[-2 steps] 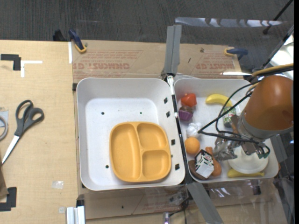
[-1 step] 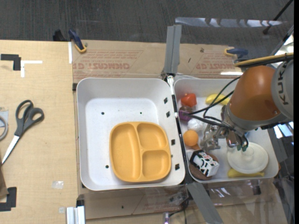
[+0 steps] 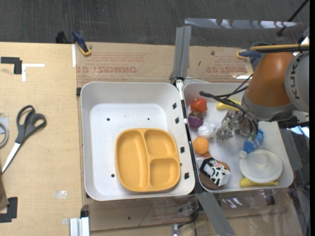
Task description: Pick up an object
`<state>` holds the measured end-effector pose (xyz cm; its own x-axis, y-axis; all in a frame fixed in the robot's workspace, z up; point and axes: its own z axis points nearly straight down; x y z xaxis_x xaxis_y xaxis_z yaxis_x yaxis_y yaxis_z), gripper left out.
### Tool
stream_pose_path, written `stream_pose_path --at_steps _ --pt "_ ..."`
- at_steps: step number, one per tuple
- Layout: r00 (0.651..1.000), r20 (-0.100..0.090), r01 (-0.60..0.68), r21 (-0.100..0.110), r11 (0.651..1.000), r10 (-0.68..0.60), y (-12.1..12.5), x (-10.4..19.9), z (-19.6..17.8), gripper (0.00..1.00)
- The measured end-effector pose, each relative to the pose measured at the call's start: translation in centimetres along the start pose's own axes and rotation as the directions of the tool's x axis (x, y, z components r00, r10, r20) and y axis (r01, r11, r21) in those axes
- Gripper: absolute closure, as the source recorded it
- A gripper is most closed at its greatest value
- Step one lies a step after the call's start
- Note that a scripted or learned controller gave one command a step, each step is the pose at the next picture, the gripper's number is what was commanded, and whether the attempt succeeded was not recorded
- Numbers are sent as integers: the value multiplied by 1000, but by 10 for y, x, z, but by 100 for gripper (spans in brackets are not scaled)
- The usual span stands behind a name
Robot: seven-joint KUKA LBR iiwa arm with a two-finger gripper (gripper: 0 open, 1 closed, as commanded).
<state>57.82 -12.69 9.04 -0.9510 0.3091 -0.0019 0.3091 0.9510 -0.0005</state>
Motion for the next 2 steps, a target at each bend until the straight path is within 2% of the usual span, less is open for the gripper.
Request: stream_pose_path --at_steps 1,2 --pt "998 0 59 0 998 -59 -48 -12 -204 100" --pt "984 -2 180 -1 984 -180 -49 9 0 100"
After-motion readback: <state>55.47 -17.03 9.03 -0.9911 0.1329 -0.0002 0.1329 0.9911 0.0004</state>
